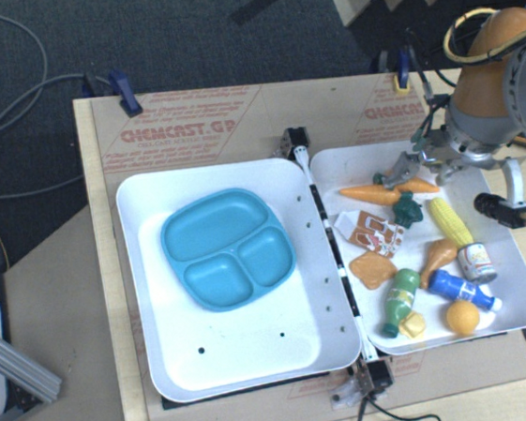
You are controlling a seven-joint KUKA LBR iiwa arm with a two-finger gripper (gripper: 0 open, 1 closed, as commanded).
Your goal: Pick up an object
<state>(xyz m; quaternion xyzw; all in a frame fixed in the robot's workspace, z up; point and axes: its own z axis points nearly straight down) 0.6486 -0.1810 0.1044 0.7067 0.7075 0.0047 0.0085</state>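
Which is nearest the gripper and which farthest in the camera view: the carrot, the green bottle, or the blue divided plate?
From the gripper:
1. Carrot, right beside it at the right bin's far end.
2. Green bottle, toward the right bin's near end.
3. Blue divided plate, across in the left bin.

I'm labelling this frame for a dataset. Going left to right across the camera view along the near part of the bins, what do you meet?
Blue divided plate → green bottle → orange ball. The rest of the right bin's toys crowd together too closely to order.
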